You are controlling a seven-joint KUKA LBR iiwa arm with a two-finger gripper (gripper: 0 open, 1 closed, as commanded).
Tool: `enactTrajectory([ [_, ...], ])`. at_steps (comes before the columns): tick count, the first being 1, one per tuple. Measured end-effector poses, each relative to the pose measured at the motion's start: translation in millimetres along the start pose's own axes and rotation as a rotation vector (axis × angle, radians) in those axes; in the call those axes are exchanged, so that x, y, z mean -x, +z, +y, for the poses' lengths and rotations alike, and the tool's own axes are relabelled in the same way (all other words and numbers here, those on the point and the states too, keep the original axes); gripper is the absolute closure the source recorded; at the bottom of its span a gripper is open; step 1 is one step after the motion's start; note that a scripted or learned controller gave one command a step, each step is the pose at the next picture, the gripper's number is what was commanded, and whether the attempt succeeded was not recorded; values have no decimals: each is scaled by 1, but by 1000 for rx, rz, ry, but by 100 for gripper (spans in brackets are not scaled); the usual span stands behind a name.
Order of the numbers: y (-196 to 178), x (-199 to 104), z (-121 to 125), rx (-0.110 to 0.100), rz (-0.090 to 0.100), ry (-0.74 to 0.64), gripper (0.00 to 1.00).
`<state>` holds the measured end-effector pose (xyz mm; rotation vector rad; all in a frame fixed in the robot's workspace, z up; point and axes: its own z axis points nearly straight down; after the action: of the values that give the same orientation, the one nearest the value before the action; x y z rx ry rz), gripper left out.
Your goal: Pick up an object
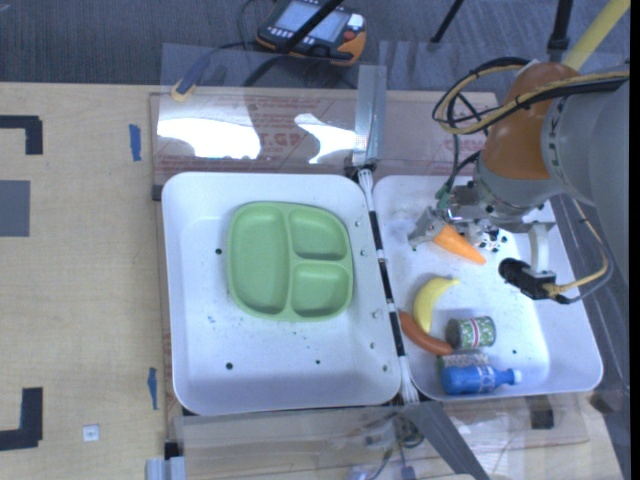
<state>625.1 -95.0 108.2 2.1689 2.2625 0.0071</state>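
Grey arm with orange band reaches into right white bin (pixel 570 358) from right; gripper (pixel 450 223) low at bin's upper part. Whether fingers wide or narrow: cannot tell.

Smooth orange plastic carrot (pixel 463 245) lies just beside gripper, touching or nearly, toward bin's near side; long axis slants from upper left to lower right. Likely target.

Curved yellow banana (pixel 432 298), glossy red-orange chilli-like piece (pixel 424 336), small green-labelled tin (pixel 470 331), blue plastic bottle (pixel 475 377) lie further toward near edge.

Left white bin (pixel 190 368) carries matte green three-compartment plate (pixel 262 258).
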Motion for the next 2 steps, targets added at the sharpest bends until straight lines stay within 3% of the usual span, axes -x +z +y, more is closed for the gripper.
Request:
enactTrajectory([
  [1,3,30,1,-14,14,-202,0],
  [2,2,37,-6,-21,11,-377,0],
])
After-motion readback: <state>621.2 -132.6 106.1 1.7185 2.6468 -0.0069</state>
